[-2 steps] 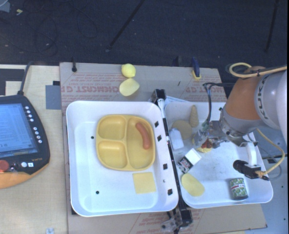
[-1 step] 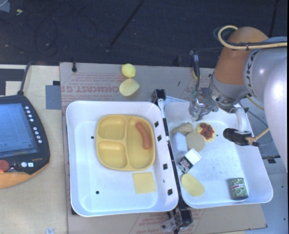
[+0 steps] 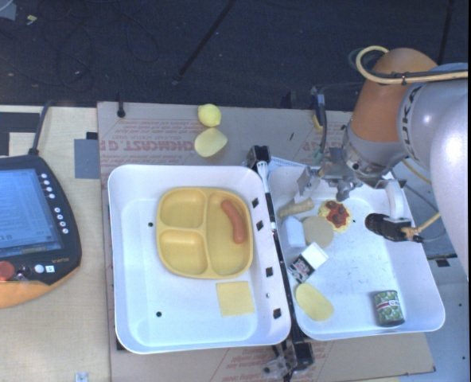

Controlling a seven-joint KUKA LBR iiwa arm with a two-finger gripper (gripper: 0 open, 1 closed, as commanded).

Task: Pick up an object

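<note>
Over the right bin's (image 3: 426,309) far end, the gripper (image 3: 325,183) is poised, jaws apparently open and empty; the pizza slice (image 3: 336,213) just below should be straddled squarely before closing.

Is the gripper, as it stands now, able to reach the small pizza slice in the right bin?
Probably yes. The gripper hangs just above the small pizza slice in the right bin, and nothing lies on the slice; a pale round piece only touches its side.
</note>
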